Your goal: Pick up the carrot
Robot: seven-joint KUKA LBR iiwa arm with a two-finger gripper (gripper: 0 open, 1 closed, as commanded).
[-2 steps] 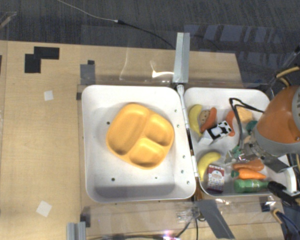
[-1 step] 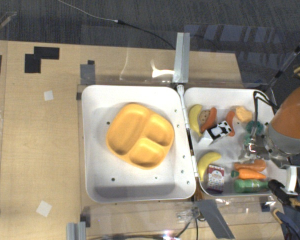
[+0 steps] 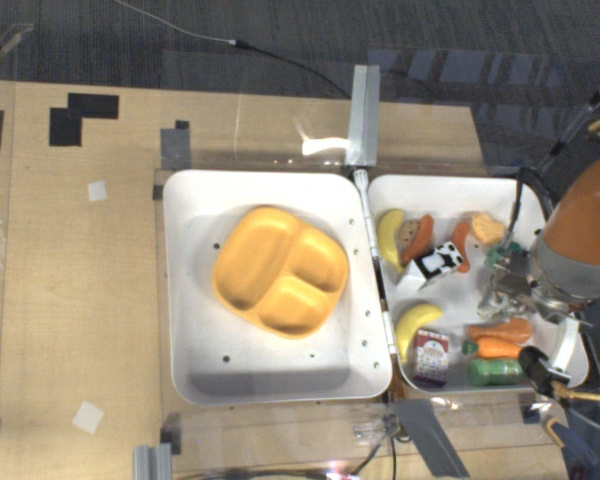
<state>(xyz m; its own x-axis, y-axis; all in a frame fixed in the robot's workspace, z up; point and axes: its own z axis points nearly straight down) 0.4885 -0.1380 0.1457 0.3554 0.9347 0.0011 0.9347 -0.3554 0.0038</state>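
Claw low over the right bin, just above the carrot.

You can't tell whether the claw is apart or together; metal clutter hides it. The carrot lies flat near the bin's front right, a smooth tapered orange piece, just beside a green vegetable and a small red carton. Come straight down across its narrow width, settle low before closing, and keep clear of the neighbours; glossy plastic likely slips. The left bin holds a yellow divided plate.
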